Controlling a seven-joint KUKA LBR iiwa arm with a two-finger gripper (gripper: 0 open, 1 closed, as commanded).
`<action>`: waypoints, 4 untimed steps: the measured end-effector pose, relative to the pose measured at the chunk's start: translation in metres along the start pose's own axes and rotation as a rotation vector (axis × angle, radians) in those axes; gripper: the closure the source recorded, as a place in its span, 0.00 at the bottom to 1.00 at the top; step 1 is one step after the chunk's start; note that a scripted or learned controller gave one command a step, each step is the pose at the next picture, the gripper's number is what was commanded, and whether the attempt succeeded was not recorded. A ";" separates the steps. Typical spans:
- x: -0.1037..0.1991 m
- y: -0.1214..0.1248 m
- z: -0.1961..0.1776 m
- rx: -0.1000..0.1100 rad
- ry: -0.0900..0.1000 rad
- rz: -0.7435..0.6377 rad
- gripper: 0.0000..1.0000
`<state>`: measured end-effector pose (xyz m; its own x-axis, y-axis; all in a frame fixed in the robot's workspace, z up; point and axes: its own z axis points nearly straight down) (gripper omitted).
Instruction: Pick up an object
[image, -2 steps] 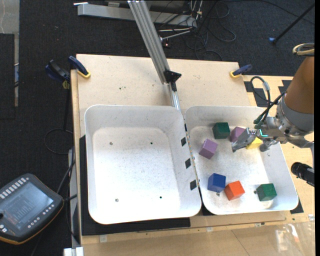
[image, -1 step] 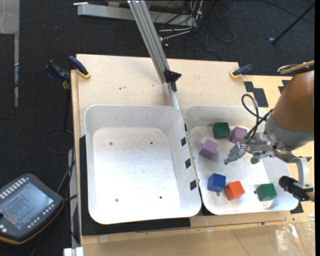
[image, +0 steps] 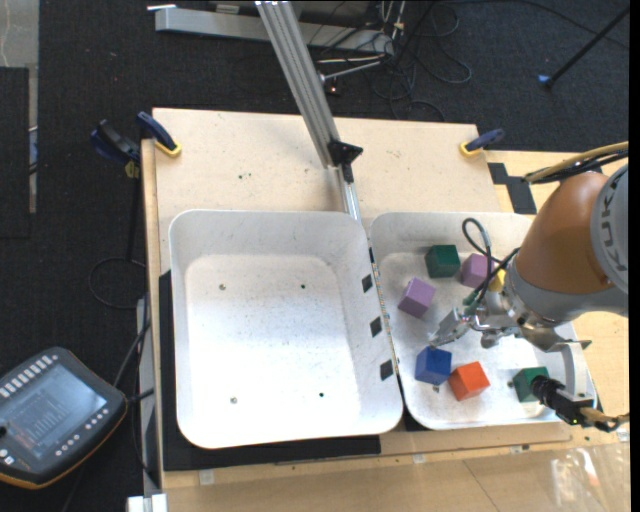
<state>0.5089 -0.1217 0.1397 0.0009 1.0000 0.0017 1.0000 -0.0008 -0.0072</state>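
my pincer (image: 462, 325) hangs in the right bin (image: 400, 300) — just above the blue cube (image: 433, 364). its fingers look parted, gripping nothing, though that's blurry.

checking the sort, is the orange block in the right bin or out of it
In. The orange block lies on the floor of the right bin, near its front edge, beside the blue block.

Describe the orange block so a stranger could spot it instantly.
Look at the right-hand white bin, where the coloured blocks lie. Along its near edge, the orange block sits just right of a blue block. It is the only orange one; the others are blue, purple or green.
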 end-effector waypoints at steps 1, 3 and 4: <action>0.000 0.001 0.046 -0.008 -0.003 0.000 0.00; 0.002 0.011 -0.026 -0.015 -0.004 -0.004 1.00; 0.007 0.012 -0.088 -0.015 -0.004 -0.005 1.00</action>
<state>0.5217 -0.1150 0.2281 -0.0038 1.0000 -0.0018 1.0000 0.0038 0.0081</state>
